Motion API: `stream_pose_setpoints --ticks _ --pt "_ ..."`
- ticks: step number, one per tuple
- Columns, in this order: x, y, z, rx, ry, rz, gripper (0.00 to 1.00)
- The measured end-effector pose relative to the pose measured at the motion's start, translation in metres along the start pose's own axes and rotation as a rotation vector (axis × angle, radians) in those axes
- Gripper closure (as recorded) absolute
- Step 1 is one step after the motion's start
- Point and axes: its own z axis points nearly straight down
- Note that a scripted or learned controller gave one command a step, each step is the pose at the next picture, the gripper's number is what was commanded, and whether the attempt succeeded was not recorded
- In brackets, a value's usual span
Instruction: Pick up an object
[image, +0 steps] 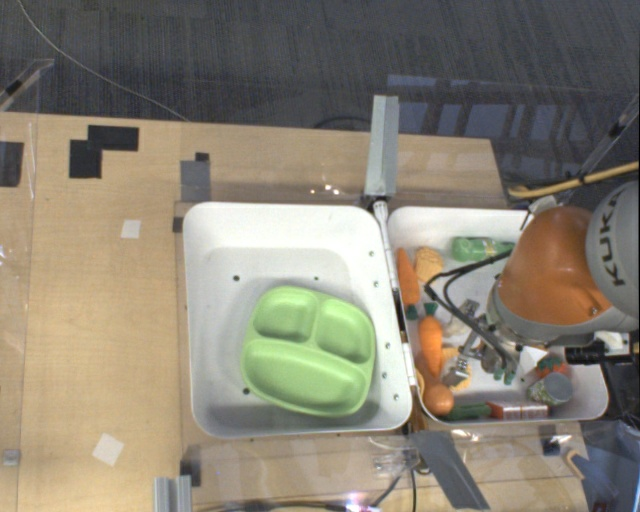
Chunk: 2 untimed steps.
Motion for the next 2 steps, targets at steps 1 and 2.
stream_pose_setpoints --ticks 1,2 --pt "-0.004 0.002 -0.013 -0.002 -0.014 -0.007 1.00" --pt "0.033 0.103 -0.097 -0.003 0.007 0.046 1.00"
